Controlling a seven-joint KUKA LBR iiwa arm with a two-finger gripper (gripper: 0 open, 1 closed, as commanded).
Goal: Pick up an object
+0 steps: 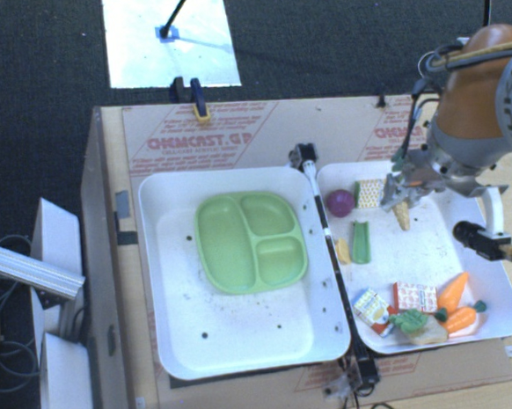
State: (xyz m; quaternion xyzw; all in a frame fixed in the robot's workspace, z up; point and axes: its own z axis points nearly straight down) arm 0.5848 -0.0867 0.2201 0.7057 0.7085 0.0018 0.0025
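The bench carries two white bins side by side, with printed board showing beyond their far rims. The left bin holds a green divided tray lying flat toward its far half, with bare white floor around it, most of it on the near side. The right bin holds the smaller things. The arm reaches in from the right over that bin's far right corner, and its gripper hangs low near the far rim. Whether its fingers are spread or closed cannot be told from here. A pale yellowish piece shows just under the gripper tip, touching or nearly so; whether it is pinched cannot be judged. Just left of the gripper lies a pale speckled block, and left of that a purple ball close to the wall shared by the bins. Nearer, a green stick lies lengthwise with a small yellow piece beside it at the wall. Open floor lies in the middle and right of this bin. Along the near rim sits a crowded cluster: a small printed packet, a red-and-white box, a green leafy toy, and two orange carrots touching each other.
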